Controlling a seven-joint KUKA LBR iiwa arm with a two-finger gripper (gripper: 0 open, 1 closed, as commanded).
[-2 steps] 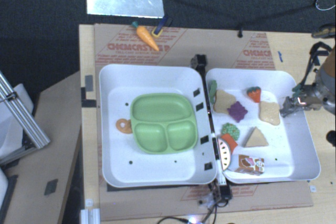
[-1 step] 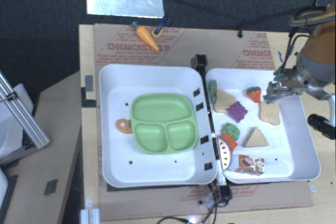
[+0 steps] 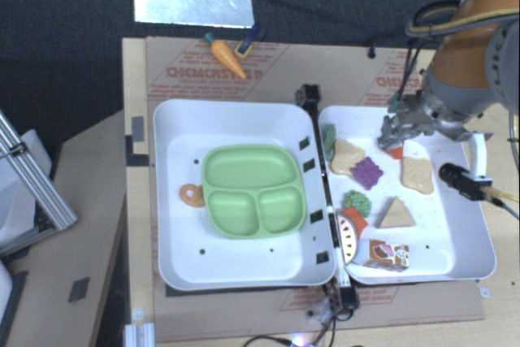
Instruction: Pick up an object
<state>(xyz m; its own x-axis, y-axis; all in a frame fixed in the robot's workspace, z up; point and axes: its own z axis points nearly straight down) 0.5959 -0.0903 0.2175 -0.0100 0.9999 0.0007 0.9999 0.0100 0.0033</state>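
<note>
Now, left bin: green tray, orange ring | right bin: purple piece, toast slices, red object | upper right: tool just above red object, grip cannot be told

Cardboard-topped bench, two white bins, toy carrot
</note>
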